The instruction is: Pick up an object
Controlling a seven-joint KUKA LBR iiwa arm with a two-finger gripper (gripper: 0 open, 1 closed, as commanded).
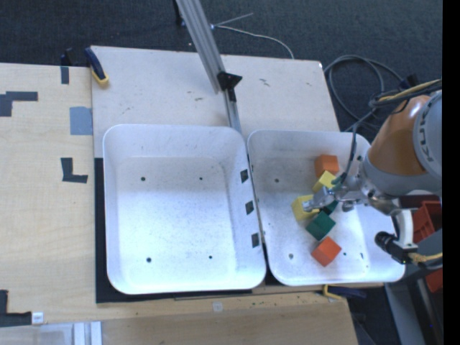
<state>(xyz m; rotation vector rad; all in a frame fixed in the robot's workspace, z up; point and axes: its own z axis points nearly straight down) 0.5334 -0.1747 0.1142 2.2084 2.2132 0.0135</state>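
Tool point(321, 203) low in right bin point(287, 264) (finger state unclear), touching yellow block point(302, 208), green block point(320, 226) just below.

A robotics lab, by its fittings: a pale plywood tabletop point(43, 214) patched with grey tape; two shallow white plastic bins point(180, 139) side by side; a slanted aluminium rail point(201, 31); loose black cables point(352, 85) on dark carpet point(323, 13).

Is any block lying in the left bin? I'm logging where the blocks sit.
No. The blocks, such as the green one, all lie in the right bin, beside the left bin.
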